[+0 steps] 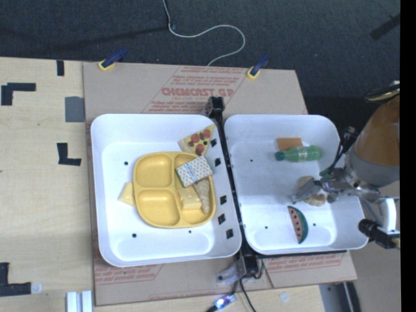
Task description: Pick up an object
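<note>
In the left bin (107,174) a yellow divided tray (159,190) sat near the middle, with a patterned packet (194,170) and a pale block (191,199) lying on its right side and a pizza slice toy (198,140) just beyond it toward the bin's far right corner. In the right bin (260,233), a green bottle (299,153) lay near the far edge beside an orange block (288,143), and a watermelon slice toy (298,224) lay toward the near edge. The gripper (312,192) was low over the bin's right side with a tan object (316,199) right at its fingers, though I could not tell how wide they stood or whether they had hold of it.
</note>
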You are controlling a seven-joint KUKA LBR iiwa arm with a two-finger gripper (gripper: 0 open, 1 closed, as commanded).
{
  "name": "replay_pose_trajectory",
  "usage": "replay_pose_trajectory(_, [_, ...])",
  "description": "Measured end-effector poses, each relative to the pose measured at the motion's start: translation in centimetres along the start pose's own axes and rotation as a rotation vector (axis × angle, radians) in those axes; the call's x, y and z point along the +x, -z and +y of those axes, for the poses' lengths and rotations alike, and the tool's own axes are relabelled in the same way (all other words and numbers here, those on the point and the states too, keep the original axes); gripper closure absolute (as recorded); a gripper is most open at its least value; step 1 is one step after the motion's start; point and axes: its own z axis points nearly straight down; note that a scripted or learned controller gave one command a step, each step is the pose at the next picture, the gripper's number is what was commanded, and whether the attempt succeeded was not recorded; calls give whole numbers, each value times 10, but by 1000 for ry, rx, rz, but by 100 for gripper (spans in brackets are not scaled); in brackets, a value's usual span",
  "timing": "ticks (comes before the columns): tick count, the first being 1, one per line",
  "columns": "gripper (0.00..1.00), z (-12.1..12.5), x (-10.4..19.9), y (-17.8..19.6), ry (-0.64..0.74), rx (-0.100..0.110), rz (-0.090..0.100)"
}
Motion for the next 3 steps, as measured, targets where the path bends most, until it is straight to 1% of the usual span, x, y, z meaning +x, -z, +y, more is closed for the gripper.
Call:
replay_pose_trajectory(1, [0,1,-2,-38,-1,-10,-9])
replay_pose_trajectory(2, [100,4,-3,-23,0,-19,-11])
replay_pose_trajectory(3, [100,3,-13,27,-1,-9,-3])
